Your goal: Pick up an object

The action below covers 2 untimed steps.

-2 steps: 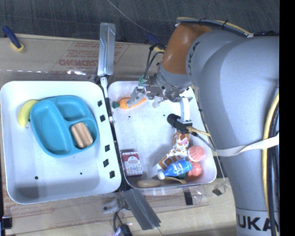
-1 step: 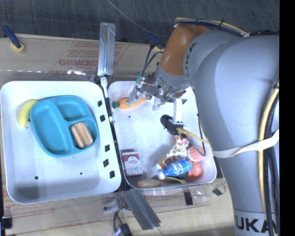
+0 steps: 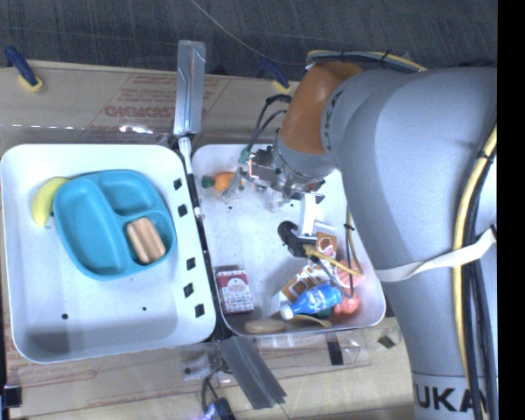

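You've got the gripper (image 3: 264, 175) low in the right bin (image 3: 245, 234), near the orange piece (image 3: 221, 181) — can't tell its state.

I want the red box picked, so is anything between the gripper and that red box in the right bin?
Nothing visible stands between them. The gripper is over the far end of the right bin, the red box lies near the front by the divider, and only bare white floor separates them.

Grey arm (image 3: 420, 173) reaching in from right, tool (image 3: 264, 175) low.
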### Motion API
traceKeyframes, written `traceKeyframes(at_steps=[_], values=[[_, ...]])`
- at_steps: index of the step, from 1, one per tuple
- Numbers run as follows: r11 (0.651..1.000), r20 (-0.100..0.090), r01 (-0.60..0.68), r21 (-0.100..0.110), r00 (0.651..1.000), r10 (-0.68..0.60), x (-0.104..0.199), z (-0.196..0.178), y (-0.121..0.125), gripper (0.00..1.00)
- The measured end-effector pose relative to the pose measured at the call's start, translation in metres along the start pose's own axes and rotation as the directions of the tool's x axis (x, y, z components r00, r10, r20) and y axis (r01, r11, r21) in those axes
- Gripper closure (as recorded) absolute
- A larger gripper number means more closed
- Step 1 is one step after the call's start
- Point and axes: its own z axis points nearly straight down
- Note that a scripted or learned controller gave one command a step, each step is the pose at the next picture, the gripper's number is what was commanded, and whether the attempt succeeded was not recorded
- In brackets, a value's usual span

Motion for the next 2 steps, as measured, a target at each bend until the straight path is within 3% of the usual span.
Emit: traceKeyframes(at_steps=[1, 2], values=[[0.938, 0.001, 0.346, -0.006, 0.938, -0.346, 0.011, -0.041, 0.021, 0.0], [0.989, -0.002, 0.15, 0.001, 0.989, -0.15, 0.015, 0.001, 0.01, 0.0]])
